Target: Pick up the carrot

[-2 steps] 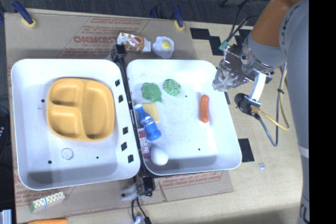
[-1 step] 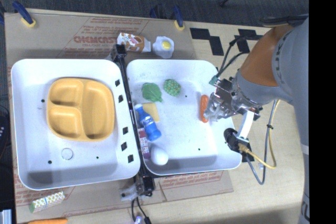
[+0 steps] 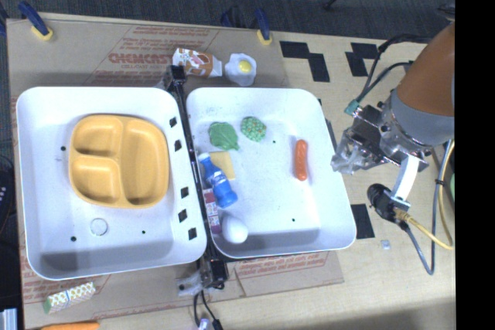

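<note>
The carrot (image 3: pixel 300 159) lies lengthwise, right of centre in the right bin (image 3: pixel 329 205), apart from the green pieces (image 3: pixel 237 132). My gripper (image 3: pixel 349 158) hovers outside the bin's right rim; I cannot tell its state. I should centre above, aligned across the carrot's narrow width.

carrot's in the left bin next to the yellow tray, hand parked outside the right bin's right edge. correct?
Not quite. The carrot lies in the right bin, toward its right side; the camera view shows it there. The yellow tray sits by itself in the left bin. The rest holds: the hand is outside the right bin's right edge, over the bench.
</note>
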Robot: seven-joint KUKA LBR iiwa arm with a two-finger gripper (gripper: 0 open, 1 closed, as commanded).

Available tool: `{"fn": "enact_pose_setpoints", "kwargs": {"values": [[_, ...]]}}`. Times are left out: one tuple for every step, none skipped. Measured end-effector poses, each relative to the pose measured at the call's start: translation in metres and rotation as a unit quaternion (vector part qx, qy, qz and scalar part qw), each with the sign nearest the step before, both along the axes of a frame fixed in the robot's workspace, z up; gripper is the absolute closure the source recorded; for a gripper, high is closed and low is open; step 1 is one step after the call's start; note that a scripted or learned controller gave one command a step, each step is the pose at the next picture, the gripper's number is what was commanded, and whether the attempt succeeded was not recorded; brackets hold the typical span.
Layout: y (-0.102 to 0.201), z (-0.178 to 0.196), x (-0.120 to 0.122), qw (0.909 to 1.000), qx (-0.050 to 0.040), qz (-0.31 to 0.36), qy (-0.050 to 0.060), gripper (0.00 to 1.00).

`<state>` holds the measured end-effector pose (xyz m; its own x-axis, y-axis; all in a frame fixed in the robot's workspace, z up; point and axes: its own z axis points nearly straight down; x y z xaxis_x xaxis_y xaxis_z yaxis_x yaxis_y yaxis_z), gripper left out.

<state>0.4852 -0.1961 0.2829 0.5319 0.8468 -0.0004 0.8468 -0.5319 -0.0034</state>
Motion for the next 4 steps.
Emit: {"fn": "enact_pose_setpoints", "kwargs": {"values": [[-0.008,0.042,-0.009,0.9986,-0.0003,-0.052,-0.001,1.0],[0.025,-0.087,-0.01,0.9882,0.0008,-0.153,0.002,1.0],[0.0,0.013,-0.009,0.97,-0.0001,-0.243,0.0,1.0],[-0.015,0.025,-0.009,0.9904,-0.0004,-0.139,0.0,1.0]]}}
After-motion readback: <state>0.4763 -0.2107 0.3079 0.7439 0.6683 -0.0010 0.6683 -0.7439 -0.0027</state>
